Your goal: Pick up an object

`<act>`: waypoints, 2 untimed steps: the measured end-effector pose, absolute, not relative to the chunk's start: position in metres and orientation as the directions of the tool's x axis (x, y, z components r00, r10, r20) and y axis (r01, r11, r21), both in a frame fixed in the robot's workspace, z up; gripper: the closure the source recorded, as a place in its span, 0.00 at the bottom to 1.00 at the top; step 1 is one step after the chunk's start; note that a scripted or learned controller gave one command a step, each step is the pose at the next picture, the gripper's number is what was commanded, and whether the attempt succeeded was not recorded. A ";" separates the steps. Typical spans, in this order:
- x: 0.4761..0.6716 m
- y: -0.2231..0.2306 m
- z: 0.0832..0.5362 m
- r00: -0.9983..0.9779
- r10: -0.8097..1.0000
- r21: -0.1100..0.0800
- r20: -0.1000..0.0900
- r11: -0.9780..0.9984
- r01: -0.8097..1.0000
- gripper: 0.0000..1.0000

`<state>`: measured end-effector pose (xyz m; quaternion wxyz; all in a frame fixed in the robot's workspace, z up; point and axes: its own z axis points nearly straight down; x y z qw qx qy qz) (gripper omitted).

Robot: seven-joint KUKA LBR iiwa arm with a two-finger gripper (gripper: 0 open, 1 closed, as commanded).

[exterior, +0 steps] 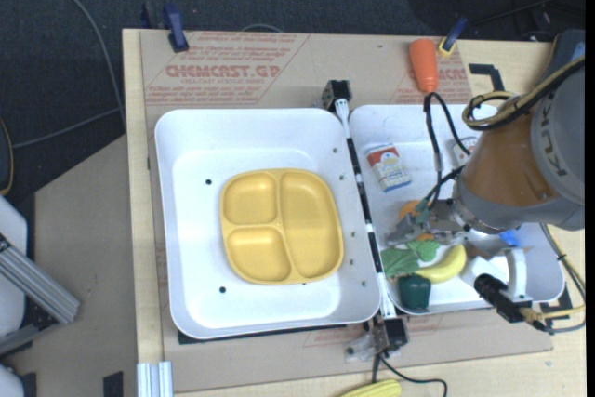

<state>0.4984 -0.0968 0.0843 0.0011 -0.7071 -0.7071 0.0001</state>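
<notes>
From where I stand the arm reaches over the right bin, its wrist bent low toward the near left corner of that bin, where a small heap of toys lies. The pincer is down among them, but cables and the wrist's own bulk crowd it, so I cannot tell what state it is in. Nothing looks lifted: a yellow banana, a green leafy piece and a dark green round thing all seem to rest on the bin floor just below the wrist, and something orange peeks out just beside the pincer. A small white carton lies apart, further back in the same bin. The left bin carries a yellow divided plate, untouched on the counter. By my reckoning the job is at the reaching stage; the catch itself and the lift are yet to be done.
</notes>
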 end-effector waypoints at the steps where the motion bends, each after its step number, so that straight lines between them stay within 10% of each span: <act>1: 0.499 -0.097 0.095 0.001 1.000 0.002 0.001 -0.001 1.000 1.00; 2: 0.529 -0.025 0.185 -0.001 1.000 0.001 0.001 0.001 1.000 1.00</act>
